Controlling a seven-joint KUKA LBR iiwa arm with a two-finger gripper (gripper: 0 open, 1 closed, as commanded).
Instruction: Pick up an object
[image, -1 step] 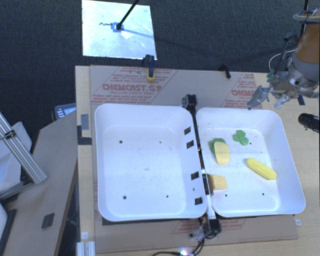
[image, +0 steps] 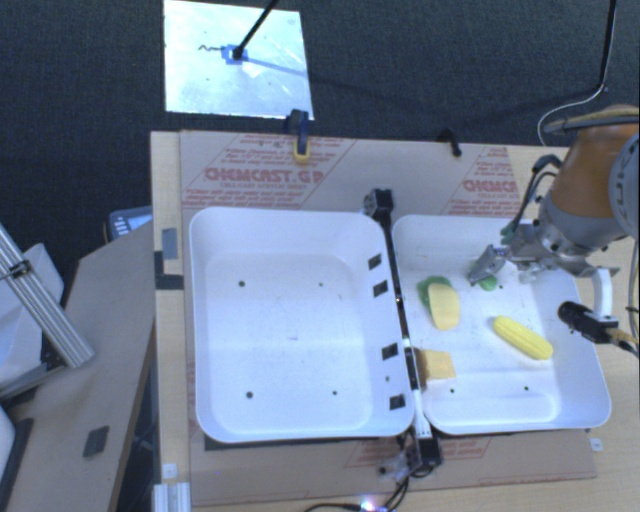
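- Reaching in from the right, the arm (image: 590, 175) hangs over the right bin (image: 575, 405), its gripper (image: 487, 268) low near the bin's back wall.
- Gripper state: cannot tell.
- A small green object (image: 488, 284) sits just beside the gripper tip.
- A yellow-and-green piece (image: 441, 303) lies near the bin's left wall; the corn (image: 522, 338) lies to its right; a tan block (image: 437, 366) sits at the divider.
- The left bin (image: 290, 400) sits alongside on the tabletop (image: 260, 165).
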